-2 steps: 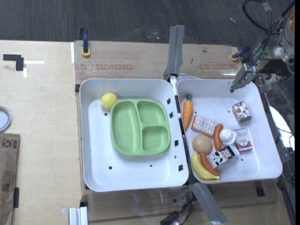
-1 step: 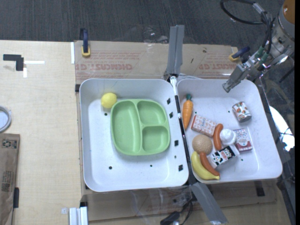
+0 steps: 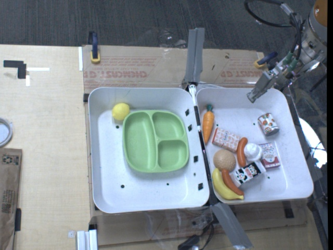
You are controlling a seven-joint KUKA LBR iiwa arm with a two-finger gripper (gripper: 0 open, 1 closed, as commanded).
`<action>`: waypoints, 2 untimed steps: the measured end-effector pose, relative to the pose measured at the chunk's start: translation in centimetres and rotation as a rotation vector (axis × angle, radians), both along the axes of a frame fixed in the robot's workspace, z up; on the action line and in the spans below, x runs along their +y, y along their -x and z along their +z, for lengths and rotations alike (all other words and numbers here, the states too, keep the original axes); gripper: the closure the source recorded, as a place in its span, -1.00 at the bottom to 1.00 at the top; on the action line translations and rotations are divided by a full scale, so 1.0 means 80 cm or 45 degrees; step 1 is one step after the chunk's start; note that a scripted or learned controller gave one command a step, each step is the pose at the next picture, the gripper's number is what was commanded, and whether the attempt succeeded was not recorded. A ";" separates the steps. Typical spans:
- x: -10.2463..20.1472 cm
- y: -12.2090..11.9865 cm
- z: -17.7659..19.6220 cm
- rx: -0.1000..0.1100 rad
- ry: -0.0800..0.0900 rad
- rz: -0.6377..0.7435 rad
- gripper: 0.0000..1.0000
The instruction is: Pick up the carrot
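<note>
The carrot [image 3: 208,124], orange with a green top, lies along the left wall of the right bin [image 3: 297,139], its tip pointing toward the front. My gripper [image 3: 258,92] hangs over the bin's back right corner, well to the right of the carrot and apart from it. Nothing shows between its fingers.
The right bin also holds a small can [image 3: 267,124], a pink carton [image 3: 226,138], a hot dog [image 3: 241,150], a round bun [image 3: 225,160], a banana [image 3: 223,187] and a milk carton [image 3: 245,174]. In the left bin [image 3: 99,155] lie a green divided plate [image 3: 155,140] and a lemon [image 3: 120,111].
</note>
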State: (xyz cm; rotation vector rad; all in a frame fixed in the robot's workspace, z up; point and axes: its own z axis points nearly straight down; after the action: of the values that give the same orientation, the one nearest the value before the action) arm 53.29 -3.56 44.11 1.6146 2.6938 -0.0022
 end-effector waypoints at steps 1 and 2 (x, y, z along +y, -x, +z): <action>0.000 0.000 0.000 0.000 0.000 0.000 -1.00; 0.000 0.000 0.000 0.000 0.000 0.000 -1.00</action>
State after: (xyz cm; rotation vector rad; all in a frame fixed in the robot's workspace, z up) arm 53.29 -3.56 44.11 1.6147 2.6938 -0.0023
